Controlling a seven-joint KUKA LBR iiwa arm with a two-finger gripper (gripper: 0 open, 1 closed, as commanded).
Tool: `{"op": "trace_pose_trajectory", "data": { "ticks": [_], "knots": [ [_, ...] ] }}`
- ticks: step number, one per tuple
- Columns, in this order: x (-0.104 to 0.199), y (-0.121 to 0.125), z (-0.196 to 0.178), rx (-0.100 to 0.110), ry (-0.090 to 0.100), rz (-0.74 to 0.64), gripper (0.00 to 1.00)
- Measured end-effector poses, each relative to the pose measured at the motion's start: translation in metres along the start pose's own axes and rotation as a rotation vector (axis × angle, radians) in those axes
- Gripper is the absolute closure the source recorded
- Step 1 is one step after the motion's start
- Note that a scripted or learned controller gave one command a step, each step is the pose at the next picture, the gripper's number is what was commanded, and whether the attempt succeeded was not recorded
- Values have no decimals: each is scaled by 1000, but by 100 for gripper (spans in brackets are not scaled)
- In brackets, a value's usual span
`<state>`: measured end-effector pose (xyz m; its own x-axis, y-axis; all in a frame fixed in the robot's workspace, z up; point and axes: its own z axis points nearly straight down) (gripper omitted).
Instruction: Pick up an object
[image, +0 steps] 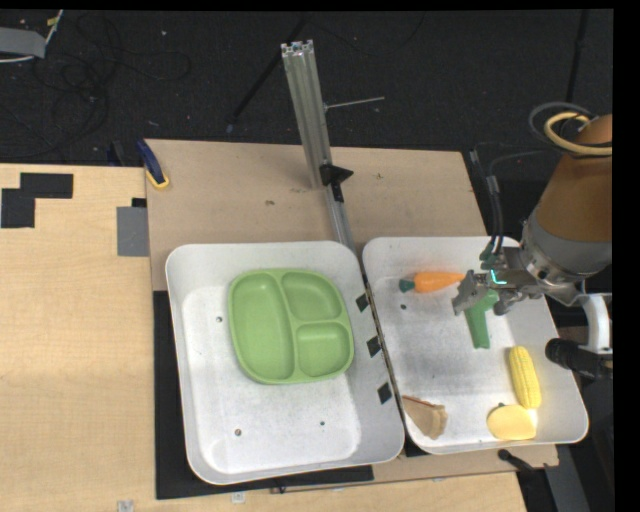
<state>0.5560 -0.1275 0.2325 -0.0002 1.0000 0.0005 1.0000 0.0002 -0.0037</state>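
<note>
Tool (487, 297) hangs low in the right bin (440, 400), where I read it as lined up over the green stick (480, 327) beside the carrot (438, 283); I cannot tell its grip.

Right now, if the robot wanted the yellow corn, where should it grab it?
Probably around the middle of the corn, coming straight down from above. It lies flat in the right bin, its length running up and down the view, so the fingers would close across its narrow width. Bare floor shows beside its middle; its lower end sits close to the yellow piece, so avoid that end.
</note>
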Motion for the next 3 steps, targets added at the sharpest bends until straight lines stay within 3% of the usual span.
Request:
{"op": "trace_pose_trajectory", "data": {
  "ticks": [1,3],
  "knots": [
    [0,1,-1,-3,0,0,0],
    [2,-4,105,2,1,1,0]
  ]
}}
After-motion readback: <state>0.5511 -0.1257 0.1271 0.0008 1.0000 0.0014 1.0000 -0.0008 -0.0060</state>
